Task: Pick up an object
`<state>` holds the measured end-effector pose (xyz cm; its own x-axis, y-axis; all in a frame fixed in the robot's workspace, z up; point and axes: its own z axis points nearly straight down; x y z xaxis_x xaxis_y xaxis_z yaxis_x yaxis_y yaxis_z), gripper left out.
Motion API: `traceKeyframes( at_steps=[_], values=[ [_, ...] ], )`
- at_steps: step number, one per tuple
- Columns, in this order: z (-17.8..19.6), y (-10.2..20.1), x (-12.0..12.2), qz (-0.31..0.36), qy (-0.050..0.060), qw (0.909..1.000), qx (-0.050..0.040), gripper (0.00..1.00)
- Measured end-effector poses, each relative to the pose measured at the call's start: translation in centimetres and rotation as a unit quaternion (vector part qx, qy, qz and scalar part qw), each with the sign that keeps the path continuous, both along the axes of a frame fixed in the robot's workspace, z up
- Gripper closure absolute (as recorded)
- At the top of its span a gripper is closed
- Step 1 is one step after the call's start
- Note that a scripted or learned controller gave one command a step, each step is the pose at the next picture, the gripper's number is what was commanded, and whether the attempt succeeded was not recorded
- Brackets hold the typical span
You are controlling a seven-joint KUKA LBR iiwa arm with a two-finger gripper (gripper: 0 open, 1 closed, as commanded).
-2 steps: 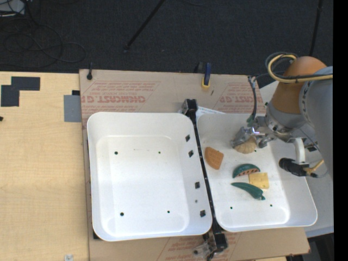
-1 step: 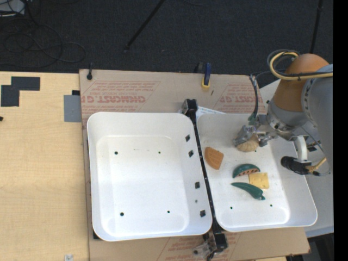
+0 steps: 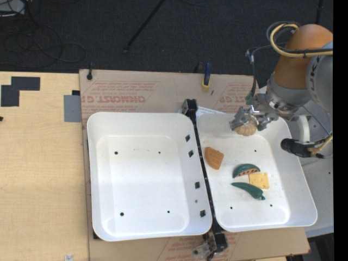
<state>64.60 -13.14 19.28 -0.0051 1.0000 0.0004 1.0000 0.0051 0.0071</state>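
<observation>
Right bin (image 3: 293,211) holds 4 items; gripper (image 3: 246,122) grips a tan one (image 3: 247,129).

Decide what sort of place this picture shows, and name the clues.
Probably a robotics lab bench set up for grasping trials: a robot arm reaching over two white bins, toy food pieces as test objects, and loose cables on dark carpet behind.
</observation>
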Motion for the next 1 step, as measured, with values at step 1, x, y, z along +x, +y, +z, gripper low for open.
traceKeyframes(
  at_steps=[1],
  values=[
    [-5.26,5.10,-0.30,-0.001,0.007,1.0000,0.0007,1.00]
  ],
)
